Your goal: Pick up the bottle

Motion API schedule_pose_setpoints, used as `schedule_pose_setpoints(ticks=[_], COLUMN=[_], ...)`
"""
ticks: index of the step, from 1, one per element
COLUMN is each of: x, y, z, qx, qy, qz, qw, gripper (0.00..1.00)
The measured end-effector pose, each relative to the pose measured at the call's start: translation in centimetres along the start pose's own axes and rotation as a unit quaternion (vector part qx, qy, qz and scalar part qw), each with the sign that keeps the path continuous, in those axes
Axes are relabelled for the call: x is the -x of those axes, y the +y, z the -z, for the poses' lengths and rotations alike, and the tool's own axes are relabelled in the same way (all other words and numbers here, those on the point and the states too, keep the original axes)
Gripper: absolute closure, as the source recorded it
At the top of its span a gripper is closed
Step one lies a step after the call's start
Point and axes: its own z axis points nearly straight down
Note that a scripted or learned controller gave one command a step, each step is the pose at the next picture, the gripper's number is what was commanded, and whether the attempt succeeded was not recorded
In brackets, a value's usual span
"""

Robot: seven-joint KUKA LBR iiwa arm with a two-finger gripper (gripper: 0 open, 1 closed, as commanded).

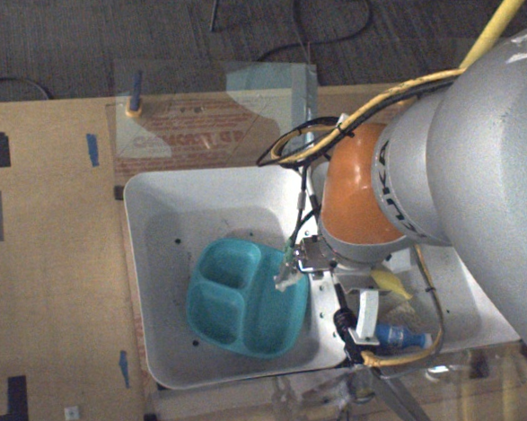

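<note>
Camera view, left bin (156,213): a shallow white tub that held a teal divided tray (242,296), lying flat toward its right side.

Bin divider: the gripper (290,271) sat over the tray's right edge, near the wall shared by the two bins; whether it was wide, narrow or holding anything could not be told, since cables and the wrist hid it.

Arm (440,166): the grey body and orange band covered most of the right bin (473,316).

Bottle (400,337): it lay on its side in the right bin, clear with a blue label, beside a yellow item (393,281) and just under a looping yellow cable (409,355).

Risk, position: the gripper appeared to be over the wrong bin, well apart from the bottle, so closing there would likely catch the tray rim or nothing.

Risk, bottle: lying down and round, it could roll or slip away from a pinch.

Risk, clutter: the cable and yellow item nearby could be snagged instead.
</note>
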Motion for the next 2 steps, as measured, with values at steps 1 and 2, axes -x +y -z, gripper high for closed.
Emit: schedule_pose_setpoints(ticks=[1,2], x=[0.0,0.2], y=[0.4,3.7], z=[-0.6,-2.3], qx=[0.002,-0.007], qy=[-0.002,-0.008], qz=[-0.017,-0.106], qw=[0.9999,0.9944], gripper=[0.0,0.0])
